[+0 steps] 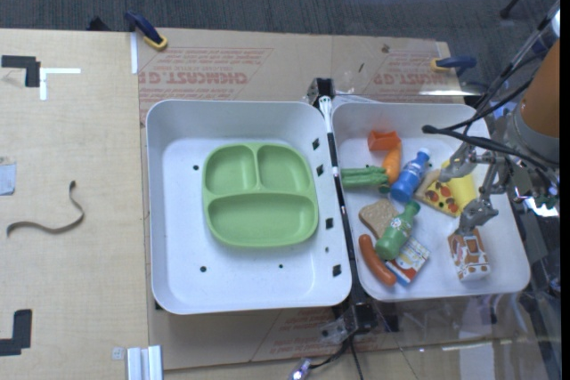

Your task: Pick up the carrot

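Observation:
The carrot [390,164] lies in the right bin [512,276] near its left wall; it has a short orange body with a green leafy end pointing left. My gripper [472,189] hovers over the right half of that bin, well to the right of the carrot and apart from it. It is open, with its metal fingers [460,165] spread and nothing held between them. Beneath it lie a yellow pizza slice [448,193] and a brown carton [469,254].
Around the carrot are an orange block [384,140], a blue bottle [410,176], a bread slice [378,214], a green bottle [396,231] and a red sausage [376,260]. The left bin [169,262] holds a green divided plate [261,195]. Cables run in from the right.

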You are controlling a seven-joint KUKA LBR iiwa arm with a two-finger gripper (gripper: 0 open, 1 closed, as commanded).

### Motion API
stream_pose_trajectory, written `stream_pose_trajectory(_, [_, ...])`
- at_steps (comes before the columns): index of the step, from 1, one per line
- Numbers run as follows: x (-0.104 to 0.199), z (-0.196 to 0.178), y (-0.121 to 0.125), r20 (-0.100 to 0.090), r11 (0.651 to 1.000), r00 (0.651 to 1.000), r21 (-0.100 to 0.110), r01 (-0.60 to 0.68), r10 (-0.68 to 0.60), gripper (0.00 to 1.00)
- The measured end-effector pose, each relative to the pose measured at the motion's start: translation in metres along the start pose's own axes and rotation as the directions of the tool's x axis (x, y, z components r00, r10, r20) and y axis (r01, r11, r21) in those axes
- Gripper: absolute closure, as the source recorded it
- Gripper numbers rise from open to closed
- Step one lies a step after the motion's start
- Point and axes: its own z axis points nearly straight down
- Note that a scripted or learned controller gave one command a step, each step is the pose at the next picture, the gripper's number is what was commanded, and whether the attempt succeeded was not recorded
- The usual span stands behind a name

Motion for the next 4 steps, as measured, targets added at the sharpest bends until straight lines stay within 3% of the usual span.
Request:
stream_pose_trajectory(1, [-0.050, 0.120, 0.026, 0.004, 0.995, 0.995, 0.000, -0.098, 0.098, 0.00])
stream_pose_trajectory(2, [-0.099, 0.123, 0.031, -0.032, 0.935, 0.934, 0.011, -0.355, 0.355, 0.00])
stream_pose_trajectory(3, [-0.126, 0.123, 0.063, -0.019, 0.935, 0.935, 0.006, -0.355, 0.355, 0.00])
stream_pose_trajectory(4, [-0.126, 0.123, 0.017, -0.020, 0.925, 0.924, 0.002, -0.381, 0.381, 0.00])
